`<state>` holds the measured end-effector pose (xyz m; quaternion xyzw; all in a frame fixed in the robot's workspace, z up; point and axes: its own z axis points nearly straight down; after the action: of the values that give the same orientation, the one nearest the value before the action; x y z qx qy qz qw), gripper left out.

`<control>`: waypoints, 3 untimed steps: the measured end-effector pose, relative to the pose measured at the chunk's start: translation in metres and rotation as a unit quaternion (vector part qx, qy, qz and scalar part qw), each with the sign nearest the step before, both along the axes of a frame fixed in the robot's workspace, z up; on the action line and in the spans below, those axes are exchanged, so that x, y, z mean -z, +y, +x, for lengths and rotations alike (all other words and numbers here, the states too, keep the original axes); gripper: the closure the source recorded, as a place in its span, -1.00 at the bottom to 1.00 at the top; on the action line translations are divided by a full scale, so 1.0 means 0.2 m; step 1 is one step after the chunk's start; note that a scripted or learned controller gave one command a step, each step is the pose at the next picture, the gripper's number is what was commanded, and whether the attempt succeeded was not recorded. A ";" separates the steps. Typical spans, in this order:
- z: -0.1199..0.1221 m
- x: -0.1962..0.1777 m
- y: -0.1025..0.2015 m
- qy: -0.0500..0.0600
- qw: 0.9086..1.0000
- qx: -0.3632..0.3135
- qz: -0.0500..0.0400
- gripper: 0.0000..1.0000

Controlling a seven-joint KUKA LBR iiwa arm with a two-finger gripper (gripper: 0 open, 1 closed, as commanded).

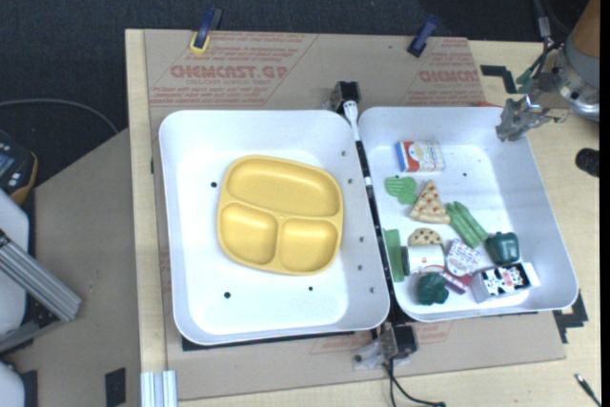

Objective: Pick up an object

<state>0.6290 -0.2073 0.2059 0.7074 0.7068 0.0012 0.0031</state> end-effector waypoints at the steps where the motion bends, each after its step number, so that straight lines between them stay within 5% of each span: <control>1: 0.00 -0.10 0.00 0.000 1.000 -0.001 0.000 1.00; 3: -0.24 -0.05 0.48 0.005 1.000 -0.002 0.003 1.00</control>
<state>0.5817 -0.1122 0.2162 0.7056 0.7086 -0.0004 -0.0023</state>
